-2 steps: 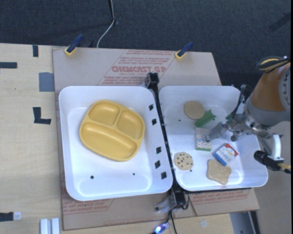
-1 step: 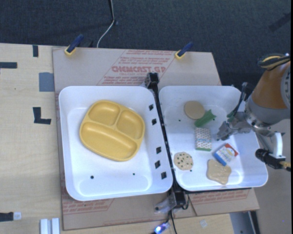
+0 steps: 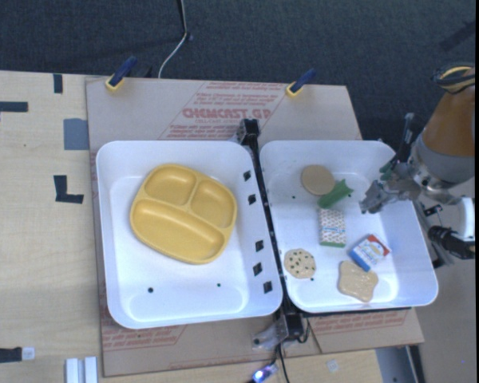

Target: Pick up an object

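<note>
Two shallow white bins side by side on a cardboard sheet (image 3: pixel 223 110) laid over a pale wooden worktop (image 3: pixel 32 214). Left bin (image 3: pixel 120 294): holds a yellow divided plate (image 3: pixel 184 212) with three compartments, set slightly turned, toward the far half. Right bin (image 3: pixel 407 294): holds six small items. Toward the far side, a round tan disc (image 3: pixel 317 179), touching or just beside a green piece (image 3: pixel 335 193) on its near right. Just below the green piece, a small white patterned packet (image 3: pixel 332 227), lying lengthwise toward the camera. Near the divider, a chocolate-chip cookie (image 3: pixel 300 263). On the near right, a small carton in red, white and blue (image 3: pixel 369 252), tilted, and just beside it toward the near rim a tan toast-shaped piece (image 3: pixel 358 282).

Reaching in from the right, a grey arm (image 3: pixel 447 146) with an orange band above the wrist. Jaws (image 3: pixel 374 200) low over the right bin's right-hand part, pointing left toward the green piece, near it but apart. Dark, blurred and small at this slant, so cannot tell how far open; nothing visible between them. All six items lying on the bin floor, none lifted.

Blue-and-yellow clamps (image 3: pixel 121 73) at the cardboard's far corners, a second one (image 3: pixel 301 80) to the right. Beyond the worktop, dark carpet (image 3: pixel 303 14) crossed by a thin white cable (image 3: pixel 176 46)
</note>
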Controlling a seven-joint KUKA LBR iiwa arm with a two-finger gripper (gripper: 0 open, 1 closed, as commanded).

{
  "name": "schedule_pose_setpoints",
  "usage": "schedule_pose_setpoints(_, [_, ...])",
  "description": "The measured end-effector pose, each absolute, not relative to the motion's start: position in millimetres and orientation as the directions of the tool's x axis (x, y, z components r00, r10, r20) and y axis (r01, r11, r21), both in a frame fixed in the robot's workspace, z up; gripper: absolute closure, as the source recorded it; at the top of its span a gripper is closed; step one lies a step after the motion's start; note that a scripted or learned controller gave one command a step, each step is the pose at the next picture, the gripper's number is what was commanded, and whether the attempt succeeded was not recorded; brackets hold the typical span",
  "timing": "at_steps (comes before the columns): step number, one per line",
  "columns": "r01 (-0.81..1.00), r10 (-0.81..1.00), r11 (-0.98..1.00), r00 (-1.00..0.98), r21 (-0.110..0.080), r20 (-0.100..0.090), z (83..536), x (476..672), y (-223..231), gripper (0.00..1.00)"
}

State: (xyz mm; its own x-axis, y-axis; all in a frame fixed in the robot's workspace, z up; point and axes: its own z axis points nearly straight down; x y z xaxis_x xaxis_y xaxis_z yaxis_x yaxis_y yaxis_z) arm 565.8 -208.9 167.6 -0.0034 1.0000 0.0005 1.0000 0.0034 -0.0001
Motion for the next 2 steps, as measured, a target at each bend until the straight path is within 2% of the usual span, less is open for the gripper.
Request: schedule_pose_setpoints(2, [1.0, 1.0, 0.002, -0.002, 0.0, -0.001, 271.1, 566.5, -217.8, 1.0])
